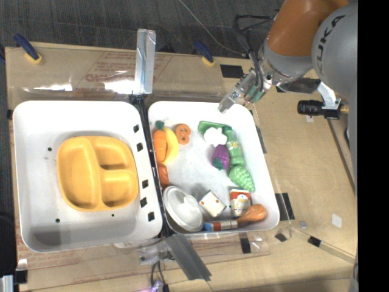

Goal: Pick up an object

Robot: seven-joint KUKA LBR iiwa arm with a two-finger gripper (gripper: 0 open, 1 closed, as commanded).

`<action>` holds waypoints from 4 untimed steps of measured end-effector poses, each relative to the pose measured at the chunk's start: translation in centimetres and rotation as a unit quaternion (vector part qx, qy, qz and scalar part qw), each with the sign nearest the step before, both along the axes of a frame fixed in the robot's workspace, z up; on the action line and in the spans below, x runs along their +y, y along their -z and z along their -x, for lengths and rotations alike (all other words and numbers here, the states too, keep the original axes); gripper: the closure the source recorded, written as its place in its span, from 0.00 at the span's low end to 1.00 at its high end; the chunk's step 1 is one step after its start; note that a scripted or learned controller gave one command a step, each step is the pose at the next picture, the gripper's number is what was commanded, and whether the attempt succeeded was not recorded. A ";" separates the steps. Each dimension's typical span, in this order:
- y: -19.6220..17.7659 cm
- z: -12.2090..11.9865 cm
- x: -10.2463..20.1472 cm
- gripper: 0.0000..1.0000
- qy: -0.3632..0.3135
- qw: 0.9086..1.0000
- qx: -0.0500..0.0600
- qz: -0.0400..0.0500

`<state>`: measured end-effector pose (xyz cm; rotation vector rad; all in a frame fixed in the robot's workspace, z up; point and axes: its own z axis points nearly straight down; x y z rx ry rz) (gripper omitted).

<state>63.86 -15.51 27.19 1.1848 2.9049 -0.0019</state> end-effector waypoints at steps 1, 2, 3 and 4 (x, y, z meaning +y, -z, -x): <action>-1.2 -0.1 0.1 1.00 -0.003 1.000 -0.002 0.001; -2.8 0.9 0.3 1.00 0.175 0.985 0.000 -0.001; -3.9 -0.4 -1.8 1.00 0.259 0.966 0.000 -0.001; -2.4 0.7 0.2 1.00 0.366 0.931 0.003 -0.001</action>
